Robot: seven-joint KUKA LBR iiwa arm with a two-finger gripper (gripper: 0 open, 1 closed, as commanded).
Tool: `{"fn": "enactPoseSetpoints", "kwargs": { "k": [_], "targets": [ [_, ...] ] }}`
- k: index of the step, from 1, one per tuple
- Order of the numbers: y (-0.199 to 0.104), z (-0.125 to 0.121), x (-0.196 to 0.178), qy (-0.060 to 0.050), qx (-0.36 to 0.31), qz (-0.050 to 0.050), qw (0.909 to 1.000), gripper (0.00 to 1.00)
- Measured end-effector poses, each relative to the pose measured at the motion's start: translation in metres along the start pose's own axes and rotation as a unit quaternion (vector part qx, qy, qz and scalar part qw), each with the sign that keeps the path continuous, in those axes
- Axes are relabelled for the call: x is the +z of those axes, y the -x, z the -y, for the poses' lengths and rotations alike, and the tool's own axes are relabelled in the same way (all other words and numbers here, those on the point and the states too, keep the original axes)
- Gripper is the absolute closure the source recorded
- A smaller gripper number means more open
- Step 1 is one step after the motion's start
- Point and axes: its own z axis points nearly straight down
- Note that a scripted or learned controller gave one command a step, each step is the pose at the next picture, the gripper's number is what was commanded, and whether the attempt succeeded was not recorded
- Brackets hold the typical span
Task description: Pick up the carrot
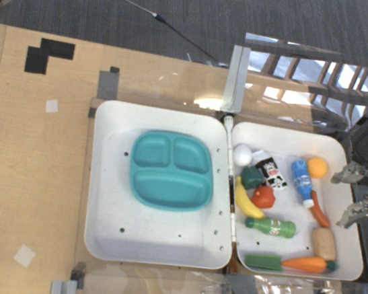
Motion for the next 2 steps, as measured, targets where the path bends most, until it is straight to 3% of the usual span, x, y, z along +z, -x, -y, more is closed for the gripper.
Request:
{"fn": "enactPoseSetpoints", "kwargs": {
  "k": [1, 2],
  "targets": [
    [0.035, 0.014, 0.168, 0.003, 0.015, -0.007, 0.9999, 0.00],
    [0.000, 0.017, 0.184, -0.001, -0.058, 0.004, 0.9983, 0.00]
  ]
}}
